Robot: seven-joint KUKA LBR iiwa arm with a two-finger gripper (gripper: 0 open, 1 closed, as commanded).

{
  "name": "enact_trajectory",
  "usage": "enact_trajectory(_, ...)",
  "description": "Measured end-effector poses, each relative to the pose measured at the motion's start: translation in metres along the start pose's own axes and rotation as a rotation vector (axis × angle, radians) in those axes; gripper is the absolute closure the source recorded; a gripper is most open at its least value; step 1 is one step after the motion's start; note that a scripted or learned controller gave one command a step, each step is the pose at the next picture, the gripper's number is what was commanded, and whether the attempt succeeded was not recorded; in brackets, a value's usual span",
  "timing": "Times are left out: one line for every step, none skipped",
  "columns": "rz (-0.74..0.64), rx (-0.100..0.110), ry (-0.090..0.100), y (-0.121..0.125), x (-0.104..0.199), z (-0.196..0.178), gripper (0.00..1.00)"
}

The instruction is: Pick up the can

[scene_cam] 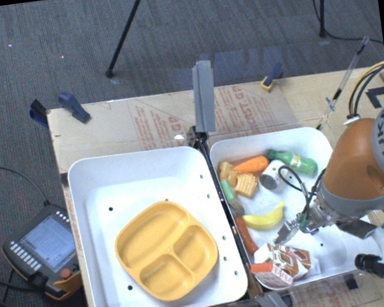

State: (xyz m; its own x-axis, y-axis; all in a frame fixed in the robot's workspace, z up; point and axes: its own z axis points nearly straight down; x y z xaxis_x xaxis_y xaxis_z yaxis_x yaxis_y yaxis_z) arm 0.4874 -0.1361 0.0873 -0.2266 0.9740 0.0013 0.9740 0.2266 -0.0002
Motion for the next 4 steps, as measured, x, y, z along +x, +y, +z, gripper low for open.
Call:
enact_trajectory(0.102,0.003,0.001,-0.013,-0.006,-0.049,0.00)
enact_trajectory(-0.191,-0.022,-0.018,0.002,0.025,-0.015,0.00)
enact_trajectory(-0.192,-0.032,-0.017,0.007,0.027,-0.030,1.00)
enact_trajectory(-0.102,0.004,0.000,0.050,0.115,-0.099,1.00)
